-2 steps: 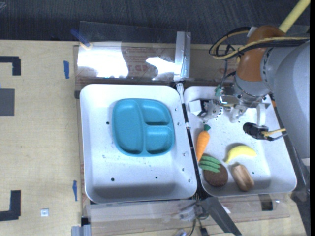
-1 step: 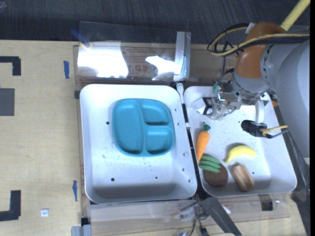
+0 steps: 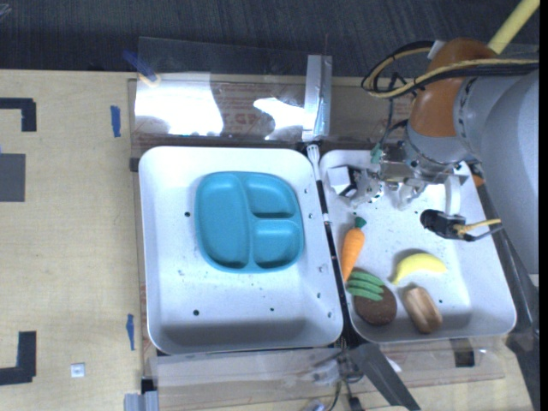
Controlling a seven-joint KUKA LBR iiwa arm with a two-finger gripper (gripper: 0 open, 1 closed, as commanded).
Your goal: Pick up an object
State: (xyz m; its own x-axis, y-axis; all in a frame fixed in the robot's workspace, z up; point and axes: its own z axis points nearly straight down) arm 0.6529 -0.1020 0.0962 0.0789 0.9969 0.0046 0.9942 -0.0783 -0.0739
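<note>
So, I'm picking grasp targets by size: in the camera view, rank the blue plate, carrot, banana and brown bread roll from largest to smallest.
1. Blue plate, by far the largest.
2. Carrot.
3. Banana and brown bread roll look alike in size, so I won't rank them.

Open floor of right bin (image 3: 488,294) behind banana (image 3: 419,266) and carrot (image 3: 353,248).

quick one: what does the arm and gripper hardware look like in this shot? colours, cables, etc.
The arm is a bulky grey casing with an orange band above the wrist. Black and yellow cables loop over the band. The gripper below is a small cluster of silver metal and black parts, with thin wires around it.
</note>
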